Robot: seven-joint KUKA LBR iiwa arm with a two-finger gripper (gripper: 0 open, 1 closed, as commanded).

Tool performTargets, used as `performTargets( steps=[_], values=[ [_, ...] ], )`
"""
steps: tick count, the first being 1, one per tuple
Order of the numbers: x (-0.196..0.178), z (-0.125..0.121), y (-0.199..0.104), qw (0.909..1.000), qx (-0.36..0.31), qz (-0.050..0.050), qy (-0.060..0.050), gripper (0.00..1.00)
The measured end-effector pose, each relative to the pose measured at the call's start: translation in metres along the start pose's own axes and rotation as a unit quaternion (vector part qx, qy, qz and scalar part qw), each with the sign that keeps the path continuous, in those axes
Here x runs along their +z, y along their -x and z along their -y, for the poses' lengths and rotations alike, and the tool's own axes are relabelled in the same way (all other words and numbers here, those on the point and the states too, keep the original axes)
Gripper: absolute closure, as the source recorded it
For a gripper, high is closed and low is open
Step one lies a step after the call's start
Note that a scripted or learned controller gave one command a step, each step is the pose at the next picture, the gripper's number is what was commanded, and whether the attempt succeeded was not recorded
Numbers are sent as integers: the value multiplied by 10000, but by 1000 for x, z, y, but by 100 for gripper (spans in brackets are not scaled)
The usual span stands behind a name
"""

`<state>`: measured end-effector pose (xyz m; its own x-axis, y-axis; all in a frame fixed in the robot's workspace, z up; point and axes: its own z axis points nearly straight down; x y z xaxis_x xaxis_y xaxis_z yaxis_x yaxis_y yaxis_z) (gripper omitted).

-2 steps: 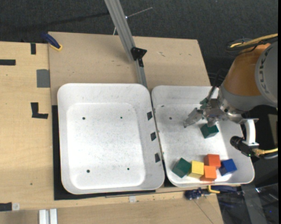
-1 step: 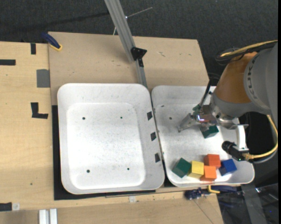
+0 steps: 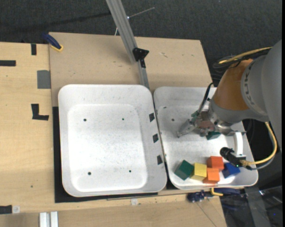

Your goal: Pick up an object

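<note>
My gripper (image 3: 187, 127) is low over the middle of the right bin (image 3: 173, 100), reaching in from the right and pointing left. A small dark green thing (image 3: 213, 136) lies right beside the wrist, partly hidden by it. Along the bin's near edge sits a cluster of blocks: a green block (image 3: 184, 169), a yellow block (image 3: 200, 170), two orange blocks (image 3: 215, 162) (image 3: 212, 175) and a blue block (image 3: 231, 170). The cluster is well below the gripper in the view and apart from it.
The left bin (image 3: 104, 138) stands beside the right one, with a raised rim between them. A slanted metal bar (image 3: 125, 25) runs down from the top to the bins' far edge. Wooden bench surface surrounds both bins.
</note>
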<state>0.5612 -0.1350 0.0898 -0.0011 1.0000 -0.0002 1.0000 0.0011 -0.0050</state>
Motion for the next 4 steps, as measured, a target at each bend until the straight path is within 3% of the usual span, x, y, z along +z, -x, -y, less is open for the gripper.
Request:
performTargets(
  steps=[1,3,4],
  values=[
    [-11,0,-1,10000,-6,-8,7,100],
    [-121,-9,-9,10000,-3,4,49,100],
    [-121,-2,-54,10000,-20,-7,17,100]
  ],
)
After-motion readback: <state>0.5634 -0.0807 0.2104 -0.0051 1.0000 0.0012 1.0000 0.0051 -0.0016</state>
